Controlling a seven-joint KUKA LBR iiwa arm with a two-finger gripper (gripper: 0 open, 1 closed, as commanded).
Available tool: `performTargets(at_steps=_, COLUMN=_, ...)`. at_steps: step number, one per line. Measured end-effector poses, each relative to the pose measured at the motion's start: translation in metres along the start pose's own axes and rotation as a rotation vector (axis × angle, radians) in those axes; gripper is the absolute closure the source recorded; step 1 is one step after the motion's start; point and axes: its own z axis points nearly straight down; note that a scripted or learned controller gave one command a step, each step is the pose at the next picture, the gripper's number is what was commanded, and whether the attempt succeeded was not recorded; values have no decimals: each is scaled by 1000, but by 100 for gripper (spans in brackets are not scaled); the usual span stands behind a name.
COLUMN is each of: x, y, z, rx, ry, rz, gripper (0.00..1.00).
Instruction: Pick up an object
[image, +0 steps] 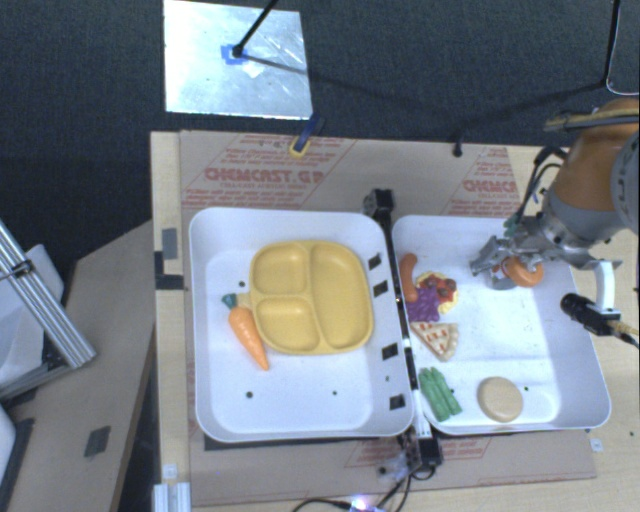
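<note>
Orange ring toy touching pincer, right bin.

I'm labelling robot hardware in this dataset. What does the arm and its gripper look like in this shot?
The arm enters from the right: a rounded orange band sits above a grey wrist section. Below it the gripper is bare grey metal, angular, with small dark parts. Thin dark cables loop along the wrist's left side. A white bracket with a black cylindrical piece hangs off the wrist's lower side. No readable markings.
</note>
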Motion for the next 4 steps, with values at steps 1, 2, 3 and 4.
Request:
performTargets(at_steps=1, x=1, y=1, z=50, rx=10, ry=5, rz=-1, gripper=0)
performTargets(at_steps=2, x=-2, y=1, z=36, rx=6, ry=-1, rz=-1, gripper=100)
performTargets(at_steps=3, x=3, y=6, z=-27, rx=5, ry=4, rz=-3, gripper=100)
performTargets(at_steps=4, x=2, y=8, z=-82, rx=5, ry=4, rz=-3, gripper=100)
